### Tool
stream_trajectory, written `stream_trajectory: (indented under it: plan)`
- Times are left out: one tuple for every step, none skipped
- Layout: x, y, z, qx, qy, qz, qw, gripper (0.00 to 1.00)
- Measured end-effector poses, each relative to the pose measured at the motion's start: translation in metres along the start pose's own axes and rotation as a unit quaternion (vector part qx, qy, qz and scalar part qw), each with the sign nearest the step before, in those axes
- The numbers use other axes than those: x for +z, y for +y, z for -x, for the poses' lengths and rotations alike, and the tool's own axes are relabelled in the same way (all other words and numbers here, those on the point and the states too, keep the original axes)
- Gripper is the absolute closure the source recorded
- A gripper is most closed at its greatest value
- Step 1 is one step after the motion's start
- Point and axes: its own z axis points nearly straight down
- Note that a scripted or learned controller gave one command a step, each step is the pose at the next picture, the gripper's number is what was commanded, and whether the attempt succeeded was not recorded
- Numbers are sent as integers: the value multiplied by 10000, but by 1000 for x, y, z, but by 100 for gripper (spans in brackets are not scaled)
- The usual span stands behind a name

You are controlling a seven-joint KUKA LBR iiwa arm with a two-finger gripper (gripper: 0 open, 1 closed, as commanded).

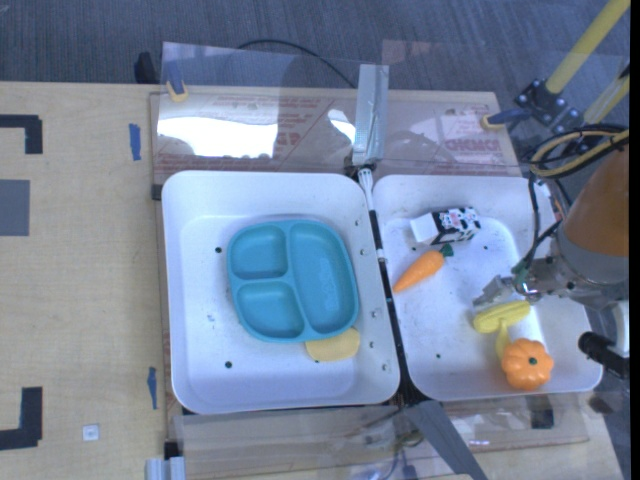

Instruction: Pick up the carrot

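The carrot (419,270) lay tilted in the right bin (455,373), near its left wall, its green top pointing toward a small black-and-white toy (446,225) just above it. To its right, the jaws (505,290) hung low over a yellow banana (499,315), at or very close to it; whether they were spread or clenched could not be told. A small orange pumpkin (526,363) sat just below. The left bin (190,268) held a blue divided plate (293,279).
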Motion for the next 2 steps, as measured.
stream_trajectory:
  plan:
    - [-103, -37, -36, 1826, 1, -7, 9832, 0]
    - [-102, -38, -26, 1811, -5, -14, 9835, 0]
